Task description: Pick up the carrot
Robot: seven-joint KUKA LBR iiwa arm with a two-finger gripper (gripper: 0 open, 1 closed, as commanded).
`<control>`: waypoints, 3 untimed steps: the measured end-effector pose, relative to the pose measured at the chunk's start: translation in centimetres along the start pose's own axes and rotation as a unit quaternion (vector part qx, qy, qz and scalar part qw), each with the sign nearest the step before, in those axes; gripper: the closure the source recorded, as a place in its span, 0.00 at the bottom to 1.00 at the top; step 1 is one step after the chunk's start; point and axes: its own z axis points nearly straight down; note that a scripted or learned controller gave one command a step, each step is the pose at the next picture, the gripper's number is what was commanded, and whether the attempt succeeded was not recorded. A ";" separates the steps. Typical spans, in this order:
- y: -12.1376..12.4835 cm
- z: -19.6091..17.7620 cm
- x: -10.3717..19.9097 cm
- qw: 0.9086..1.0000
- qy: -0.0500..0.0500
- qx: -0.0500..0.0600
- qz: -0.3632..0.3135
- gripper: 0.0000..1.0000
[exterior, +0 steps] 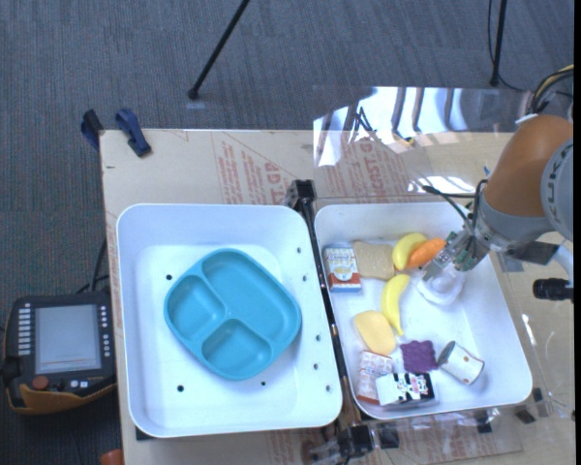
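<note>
The orange carrot [425, 252] lies in the right bin [504, 308], toward its back, between a yellow lemon [407, 249] and my gripper [457, 256]. The gripper hangs low over the bin, right at the carrot's right end, and seems to touch it or nearly so. The wrist and grey arm with its orange band [528, 168] reach in from the right. A clear cup [441, 287] sits just below the gripper's tip.
Around the carrot the right bin holds a banana [395, 301], a tan slice [373, 259], a small carton [342, 266], a yellow piece [374, 330], a purple item [417, 355], a can [462, 363] and packets [405, 387]. A blue divided plate [232, 313] lies in the left bin [145, 260].
</note>
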 end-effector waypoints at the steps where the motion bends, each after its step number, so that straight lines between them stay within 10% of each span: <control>1: 0.2 -0.9 0.0 1.000 0.000 0.000 -0.002 1.00; 2: 2.8 0.0 3.1 1.000 0.001 0.000 -0.004 1.00; 3: 2.8 0.0 3.2 1.000 0.001 0.000 -0.004 0.00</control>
